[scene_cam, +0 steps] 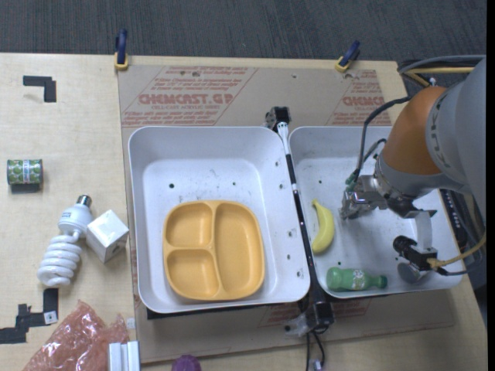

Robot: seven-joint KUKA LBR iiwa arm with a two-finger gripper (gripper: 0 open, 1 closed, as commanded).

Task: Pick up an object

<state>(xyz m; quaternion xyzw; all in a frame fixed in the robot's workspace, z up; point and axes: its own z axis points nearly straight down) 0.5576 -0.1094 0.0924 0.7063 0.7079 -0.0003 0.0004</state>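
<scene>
Banana (pixel 323 226): yellow, lying lengthwise in the right bin (pixel 309 149), near its left wall, curved side toward the divider. Not touched by the gripper.

Green bottle (pixel 355 279): plastic, on its side along the front wall of the right bin, cap pointing right; just below the banana's lower end, apart from it.

Gripper (pixel 354 205): at the end of the grey arm (pixel 456 137) with its orange band (pixel 410 141), low over the middle of the right bin, to the right of the banana and above the bottle. Whether its claw is open or closed cannot be told at this angle; nothing is seen between its tips.

Left bin (pixel 147 161): white, shallow, holding a yellow divided tray (pixel 213 250) with three compartments, set toward the front.

Bench (pixel 62 168), left of the bins: spiral light bulb (pixel 62 250) lying on its side, a small white cube (pixel 107 236) touching its base end, a small green can (pixel 24 172) further back near the edge, and a pink mesh bag (pixel 73 338) at the front corner.

Cardboard sheet (pixel 193 91): brown with red print, under both bins, held by two blue-and-yellow clamps (pixel 121 49) at its far edge.
</scene>
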